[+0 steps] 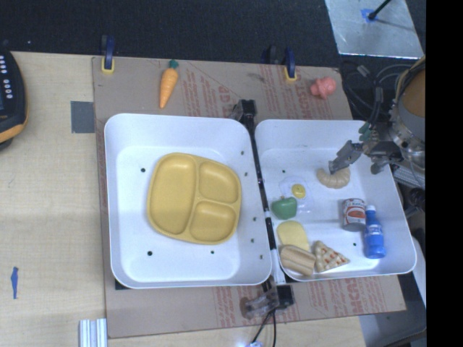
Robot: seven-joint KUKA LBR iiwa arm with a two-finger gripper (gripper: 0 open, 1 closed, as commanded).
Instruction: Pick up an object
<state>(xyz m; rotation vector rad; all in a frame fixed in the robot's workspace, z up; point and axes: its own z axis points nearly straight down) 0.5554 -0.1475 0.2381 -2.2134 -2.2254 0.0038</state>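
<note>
Pincer right above tan croissant in right bin

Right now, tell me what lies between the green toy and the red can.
Bare white bin floor separates the green toy and the red can; a small yellow piece sits just above that line.

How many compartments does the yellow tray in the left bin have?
3. The yellow tray has one long compartment along its left side and two smaller ones on its right: an upper one and a lower one.
</note>
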